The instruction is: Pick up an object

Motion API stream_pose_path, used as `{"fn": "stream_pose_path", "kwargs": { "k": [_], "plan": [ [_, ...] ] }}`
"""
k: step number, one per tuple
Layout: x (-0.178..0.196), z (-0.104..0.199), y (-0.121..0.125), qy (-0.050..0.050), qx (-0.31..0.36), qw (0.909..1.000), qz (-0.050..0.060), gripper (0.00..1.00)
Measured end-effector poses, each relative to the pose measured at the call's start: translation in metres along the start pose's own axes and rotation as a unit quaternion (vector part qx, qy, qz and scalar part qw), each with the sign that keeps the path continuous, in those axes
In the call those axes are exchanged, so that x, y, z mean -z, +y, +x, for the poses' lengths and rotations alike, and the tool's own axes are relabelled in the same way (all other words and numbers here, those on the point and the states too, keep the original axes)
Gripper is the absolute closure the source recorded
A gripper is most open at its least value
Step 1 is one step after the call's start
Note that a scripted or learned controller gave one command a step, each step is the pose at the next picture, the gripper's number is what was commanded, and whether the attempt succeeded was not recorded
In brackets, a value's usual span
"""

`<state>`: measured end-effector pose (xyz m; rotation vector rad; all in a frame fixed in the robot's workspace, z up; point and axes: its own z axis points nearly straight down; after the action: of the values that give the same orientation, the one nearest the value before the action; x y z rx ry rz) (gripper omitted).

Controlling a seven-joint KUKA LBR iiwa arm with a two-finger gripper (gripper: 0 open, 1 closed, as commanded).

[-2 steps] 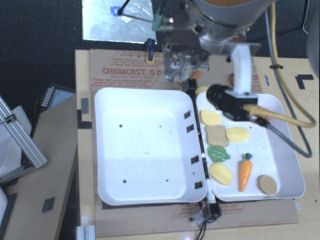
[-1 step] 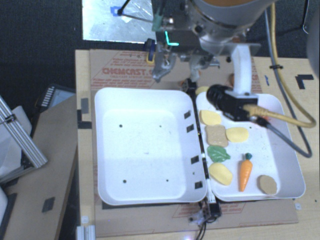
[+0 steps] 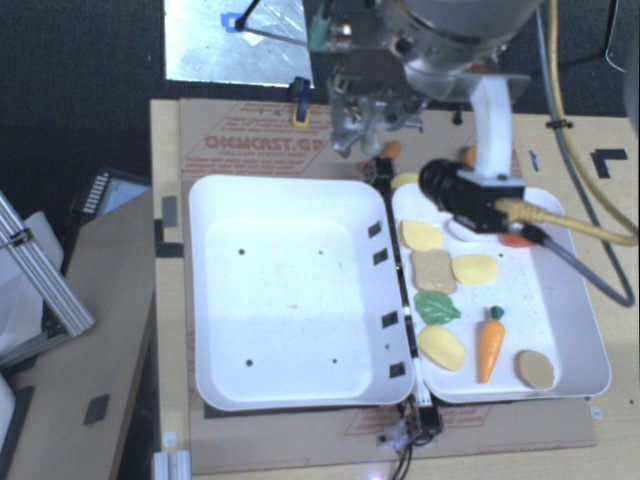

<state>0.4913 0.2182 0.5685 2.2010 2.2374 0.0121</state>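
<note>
Up at the far side of the bench the gripper [image 3: 358, 138] hangs over the brown board [image 3: 250, 140], just behind the seam where the two bins meet, and from where I stand I cannot tell how far open it is; I see nothing in its hold. Biggest thing below is the left bin [image 3: 290, 298], with nothing lying in it that I can see. The right bin [image 3: 555, 303] holds all the candidates, well apart from the gripper and nearer the front. There is a carrot [image 3: 489, 345] lying lengthwise with its green top pointing away from me, and a tan square slice [image 3: 433, 270] by the seam wall. Three yellow lumps lie around it, one behind the slice [image 3: 421, 235], one to its right [image 3: 474, 269] and one at the front [image 3: 441, 348]. A green leafy piece [image 3: 435, 307] lies between the slice and the front lump, close to touching both, and a brown round disc [image 3: 535, 369] sits near the front right corner. Smallest is an orange bit [image 3: 392, 150] on the board just beside the gripper, outside both bins. My worry is the crowding along the seam. The slice, the leaf and the yellow lumps sit so close that a descent there could catch two at once, or shove one against the wall. The flat pieces look likely to slip out of a pinch, and a drop from its present spot would meet only board or rim.
</note>
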Motion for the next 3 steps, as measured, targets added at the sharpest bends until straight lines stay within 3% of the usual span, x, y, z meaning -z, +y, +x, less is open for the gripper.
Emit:
{"fn": "stream_pose_path", "kwargs": {
  "k": [1, 2, 3],
  "plan": [
    [0.000, 0.000, 0.000, 0.000, 0.001, 1.0000, 0.000, 0.00],
    [0.011, 0.000, 0.000, 0.001, 0.002, 1.0000, -0.001, 1.00],
    [0.011, 0.000, 0.000, 0.000, 0.003, 1.0000, -0.001, 0.00]
  ]
}}
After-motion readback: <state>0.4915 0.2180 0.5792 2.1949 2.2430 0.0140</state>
